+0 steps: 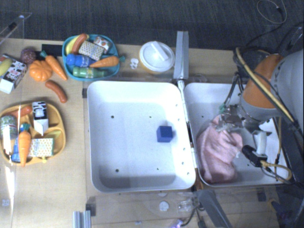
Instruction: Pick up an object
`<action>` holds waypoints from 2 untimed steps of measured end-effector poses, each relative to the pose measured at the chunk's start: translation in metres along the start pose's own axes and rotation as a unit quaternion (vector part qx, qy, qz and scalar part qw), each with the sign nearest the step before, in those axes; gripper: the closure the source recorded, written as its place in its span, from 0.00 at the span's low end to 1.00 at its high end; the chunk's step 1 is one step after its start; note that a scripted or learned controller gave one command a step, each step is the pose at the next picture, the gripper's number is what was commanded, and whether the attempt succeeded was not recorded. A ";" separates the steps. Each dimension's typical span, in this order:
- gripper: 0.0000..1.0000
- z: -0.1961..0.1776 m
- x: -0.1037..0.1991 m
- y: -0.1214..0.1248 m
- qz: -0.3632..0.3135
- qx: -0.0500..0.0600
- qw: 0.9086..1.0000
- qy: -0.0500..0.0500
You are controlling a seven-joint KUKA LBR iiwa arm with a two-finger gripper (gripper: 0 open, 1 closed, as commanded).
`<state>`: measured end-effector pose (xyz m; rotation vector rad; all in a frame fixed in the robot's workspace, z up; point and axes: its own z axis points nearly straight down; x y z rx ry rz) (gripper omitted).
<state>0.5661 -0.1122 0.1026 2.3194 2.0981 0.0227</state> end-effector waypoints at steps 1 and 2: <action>0.00 0.000 0.000 0.000 0.000 0.000 1.000 0.000; 0.00 -0.082 0.038 0.012 -0.149 0.008 0.989 0.001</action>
